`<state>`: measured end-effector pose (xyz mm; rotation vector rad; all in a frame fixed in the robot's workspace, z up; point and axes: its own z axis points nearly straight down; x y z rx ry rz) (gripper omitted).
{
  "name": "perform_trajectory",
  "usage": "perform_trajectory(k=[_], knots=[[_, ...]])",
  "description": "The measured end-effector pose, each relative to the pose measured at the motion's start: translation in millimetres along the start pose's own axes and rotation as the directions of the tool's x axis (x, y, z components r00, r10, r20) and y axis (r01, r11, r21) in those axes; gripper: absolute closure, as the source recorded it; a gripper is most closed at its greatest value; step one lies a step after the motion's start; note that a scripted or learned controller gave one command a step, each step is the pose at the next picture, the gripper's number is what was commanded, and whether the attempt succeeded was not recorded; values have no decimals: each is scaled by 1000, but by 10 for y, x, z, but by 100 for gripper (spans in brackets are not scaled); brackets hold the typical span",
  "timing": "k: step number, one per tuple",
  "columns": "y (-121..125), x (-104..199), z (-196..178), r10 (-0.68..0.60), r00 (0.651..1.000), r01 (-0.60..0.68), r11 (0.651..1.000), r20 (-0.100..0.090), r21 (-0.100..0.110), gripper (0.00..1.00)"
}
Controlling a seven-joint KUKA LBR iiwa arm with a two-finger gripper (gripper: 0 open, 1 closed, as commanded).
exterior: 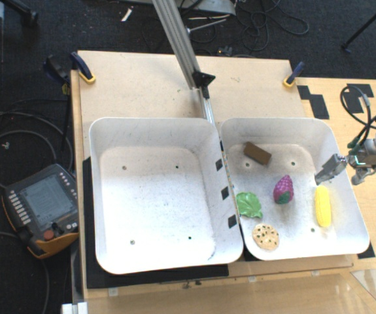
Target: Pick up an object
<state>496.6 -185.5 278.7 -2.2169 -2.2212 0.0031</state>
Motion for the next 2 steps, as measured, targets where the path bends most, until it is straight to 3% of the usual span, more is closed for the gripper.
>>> perform_trajectory(k=[1,2], knots=[[6,0,-16,1,1000,-1,1000,1,-4,0],[63,26,504,2,1000,-2,1000,0,1,0]])
